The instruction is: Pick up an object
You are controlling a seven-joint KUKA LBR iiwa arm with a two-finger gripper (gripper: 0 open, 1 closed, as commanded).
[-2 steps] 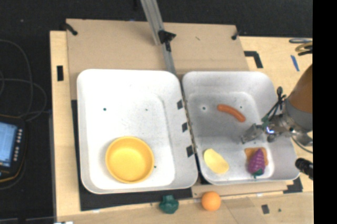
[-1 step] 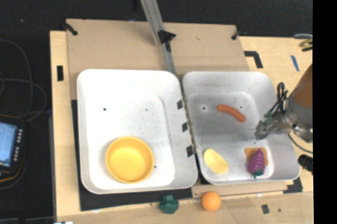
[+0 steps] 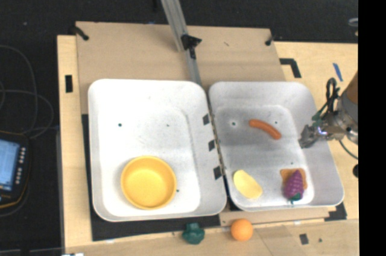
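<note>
The right bin (image 3: 241, 98) holds an orange sausage (image 3: 265, 128) near its middle, a pale yellow piece (image 3: 247, 184) at the front, and a purple bunch of grapes (image 3: 294, 185) lying on an orange piece at the front right. A yellow bowl (image 3: 148, 182) sits in the front of the left bin (image 3: 145, 104). My gripper (image 3: 310, 135) hangs over the right bin's right side, right of the sausage and above the grapes in the view. Nothing shows between it and the bin floor.
An orange ball (image 3: 241, 229) and a dark green object (image 3: 193, 234) lie on the bench in front of the bins. A grey metal pole (image 3: 172, 2) slants from the back down to the gap between the bins. A tablet (image 3: 9, 170) rests at far left.
</note>
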